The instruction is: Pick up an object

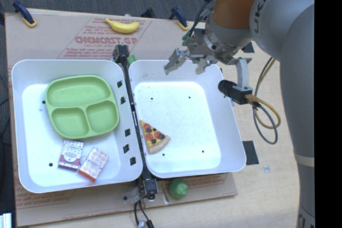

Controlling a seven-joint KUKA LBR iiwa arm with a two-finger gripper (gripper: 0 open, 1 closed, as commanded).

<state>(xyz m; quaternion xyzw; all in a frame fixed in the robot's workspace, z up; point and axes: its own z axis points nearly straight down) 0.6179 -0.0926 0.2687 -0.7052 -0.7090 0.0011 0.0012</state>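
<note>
The pizza slice (154, 136) lies flat in the right bin (227, 139), near its front-left corner and close to the divider wall. The gripper (188, 61) hangs over the bin's far rim, fingers apparently spread and empty; approach vertically, keeping clear of the wall.

Bright, even light — soft shadows inside the bins (21, 131), mild overall blur

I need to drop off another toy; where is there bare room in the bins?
Most of the right bin is bare beyond the pizza slice. The left bin is crowded: green plate, two packets.
</note>
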